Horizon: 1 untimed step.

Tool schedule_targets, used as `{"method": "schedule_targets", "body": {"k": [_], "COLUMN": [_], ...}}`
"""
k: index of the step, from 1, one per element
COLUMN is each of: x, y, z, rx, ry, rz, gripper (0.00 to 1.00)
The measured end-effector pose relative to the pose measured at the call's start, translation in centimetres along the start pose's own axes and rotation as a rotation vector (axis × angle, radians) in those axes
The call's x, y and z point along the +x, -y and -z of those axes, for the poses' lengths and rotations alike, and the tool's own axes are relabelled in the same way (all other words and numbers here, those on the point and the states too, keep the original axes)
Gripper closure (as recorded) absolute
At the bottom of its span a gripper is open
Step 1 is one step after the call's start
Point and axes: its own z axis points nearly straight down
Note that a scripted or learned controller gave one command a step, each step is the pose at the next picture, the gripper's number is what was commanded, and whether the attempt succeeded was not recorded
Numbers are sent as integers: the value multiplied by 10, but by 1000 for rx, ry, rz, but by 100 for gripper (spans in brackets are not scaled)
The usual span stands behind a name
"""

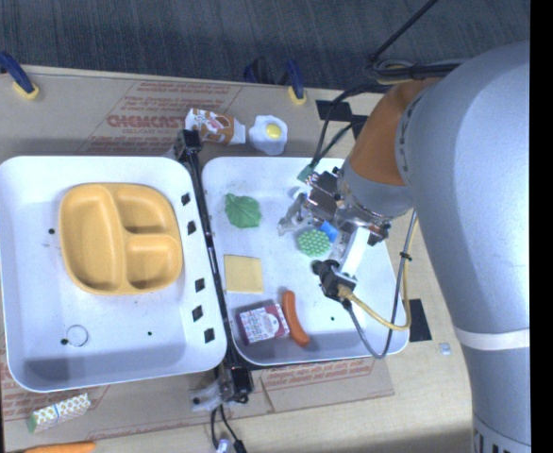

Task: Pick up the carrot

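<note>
1. Over the right white bin [376, 333], the grey gripper [307, 217] hovers by a green dotted ball [312, 243]; grip state: cannot tell.
2. Approach step: the slim orange carrot [295, 317] lies near the front wall beside a red packet [260, 324]; next, travel there and descend.

Yellow tray [121, 237], cheese slice [243, 275]

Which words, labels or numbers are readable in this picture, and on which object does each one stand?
"CHEMCAS...": red print on the cardboard sheet under the bins; the end of the word is hidden, and the smaller red lines beneath it are too blurred to read.
Red packet in the right bin: it has a label, too small to read.
Small carton behind the bins: print too blurred to read.
Wrapper at the lower left: pattern, nothing legible.
</note>
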Motion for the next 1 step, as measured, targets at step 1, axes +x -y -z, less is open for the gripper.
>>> {"method": "schedule_targets", "body": {"k": [1], "x": [-10], "y": [47], "z": [-56], "rx": [4], "ry": [1], "rz": [-24], "gripper": [0]}}
